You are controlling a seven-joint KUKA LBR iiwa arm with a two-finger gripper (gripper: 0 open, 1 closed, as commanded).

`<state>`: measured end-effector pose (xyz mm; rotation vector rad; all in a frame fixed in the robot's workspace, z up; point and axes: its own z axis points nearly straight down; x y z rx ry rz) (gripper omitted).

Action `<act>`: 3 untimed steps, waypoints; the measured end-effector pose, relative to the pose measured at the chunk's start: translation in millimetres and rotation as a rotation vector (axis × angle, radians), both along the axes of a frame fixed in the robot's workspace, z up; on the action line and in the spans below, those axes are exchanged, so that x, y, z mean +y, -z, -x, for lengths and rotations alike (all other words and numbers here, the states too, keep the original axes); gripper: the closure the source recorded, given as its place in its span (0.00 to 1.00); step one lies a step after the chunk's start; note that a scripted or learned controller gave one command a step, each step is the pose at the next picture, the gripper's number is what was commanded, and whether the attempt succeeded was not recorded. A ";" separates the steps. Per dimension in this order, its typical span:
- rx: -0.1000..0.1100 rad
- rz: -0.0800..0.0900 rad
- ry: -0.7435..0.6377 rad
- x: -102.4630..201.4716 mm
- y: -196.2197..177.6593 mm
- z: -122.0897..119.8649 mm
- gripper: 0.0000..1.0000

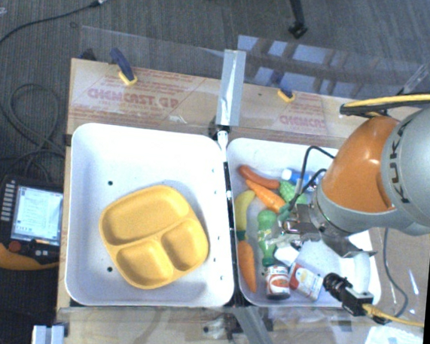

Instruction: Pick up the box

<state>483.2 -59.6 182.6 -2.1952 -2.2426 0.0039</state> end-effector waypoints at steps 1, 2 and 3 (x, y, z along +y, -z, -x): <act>0.000 0.004 -0.044 -84.7 -1.8 -2.7 1.00; 0.000 0.003 -0.044 -84.7 -1.9 -2.8 0.00; -0.014 0.003 -0.093 -81.6 92.2 -17.8 0.00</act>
